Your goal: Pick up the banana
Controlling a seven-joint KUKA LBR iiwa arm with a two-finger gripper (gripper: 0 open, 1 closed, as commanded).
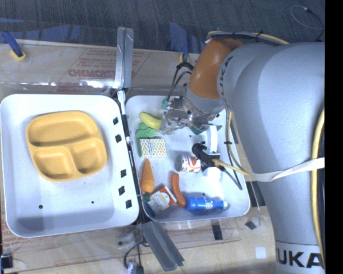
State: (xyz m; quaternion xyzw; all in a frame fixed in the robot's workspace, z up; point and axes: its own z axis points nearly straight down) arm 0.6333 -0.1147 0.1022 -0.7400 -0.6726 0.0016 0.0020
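The yellow banana (pixel 150 120) lies in the upper left part of the right bin (pixel 238 194), close to its left wall. My gripper (pixel 171 120) hangs just to the right of the banana, at about the same height in the view, with the orange wrist band above it. Nothing shows as held. The arm's grey body covers the bin's right side.
Below the banana lie a green item (pixel 146 133), a checkered packet (pixel 153 148), a carrot (pixel 147 177), a sausage (pixel 178 189), a small carton (pixel 160 200), a blue bottle (pixel 206 204) and a can (pixel 190 164). The left bin (pixel 23 210) holds a yellow divided tray (pixel 66 144).
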